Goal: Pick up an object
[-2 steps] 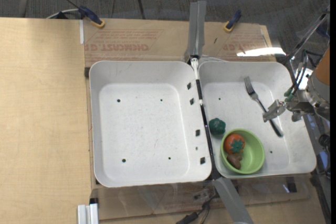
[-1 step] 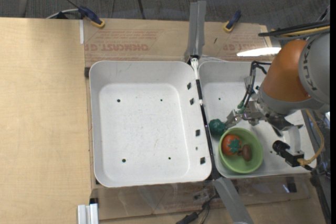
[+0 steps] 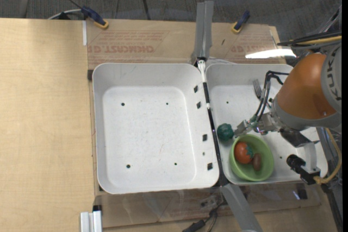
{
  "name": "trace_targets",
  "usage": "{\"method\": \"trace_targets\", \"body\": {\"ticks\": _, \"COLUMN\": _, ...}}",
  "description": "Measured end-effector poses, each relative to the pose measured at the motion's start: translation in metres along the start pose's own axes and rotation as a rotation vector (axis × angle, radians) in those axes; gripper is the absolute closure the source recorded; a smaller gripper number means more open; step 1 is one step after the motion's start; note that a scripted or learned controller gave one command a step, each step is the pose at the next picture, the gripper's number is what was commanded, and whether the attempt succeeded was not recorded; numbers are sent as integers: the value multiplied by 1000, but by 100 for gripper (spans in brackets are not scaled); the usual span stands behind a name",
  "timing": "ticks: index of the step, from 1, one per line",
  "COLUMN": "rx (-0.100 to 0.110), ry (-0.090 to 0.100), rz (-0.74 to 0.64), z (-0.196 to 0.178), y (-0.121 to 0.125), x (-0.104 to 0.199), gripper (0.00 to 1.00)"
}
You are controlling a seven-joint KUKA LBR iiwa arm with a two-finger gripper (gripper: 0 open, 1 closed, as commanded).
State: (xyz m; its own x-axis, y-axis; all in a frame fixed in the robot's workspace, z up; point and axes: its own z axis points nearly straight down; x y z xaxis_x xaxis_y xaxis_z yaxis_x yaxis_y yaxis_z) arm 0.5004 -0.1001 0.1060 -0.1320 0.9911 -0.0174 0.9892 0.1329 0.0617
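Note:
In the right bin (image 3: 234,81) a light green bowl (image 3: 260,170) sits near the front edge. It holds a red-orange round piece (image 3: 243,154) and a small brown piece (image 3: 256,161). A dark green ball (image 3: 225,130) lies just left of the bowl, close to the bin's left wall. My gripper (image 3: 251,126) hangs low over the bowl's back rim, just right of the green ball, with the grey and orange arm (image 3: 307,92) behind it. I see nothing between the fingers.
The left bin (image 3: 147,127) lies beside the right one, with a raised divider (image 3: 206,111) between them. A small grey fork-like piece (image 3: 256,87) lies at the back of the right bin. Brown cardboard and two clamps sit behind the bins.

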Motion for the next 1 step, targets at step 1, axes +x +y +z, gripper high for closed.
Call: {"method": "trace_targets", "body": {"ticks": 1, "rx": 5, "ry": 1, "rz": 144, "z": -1, "y": -4, "x": 3, "gripper": 0}}
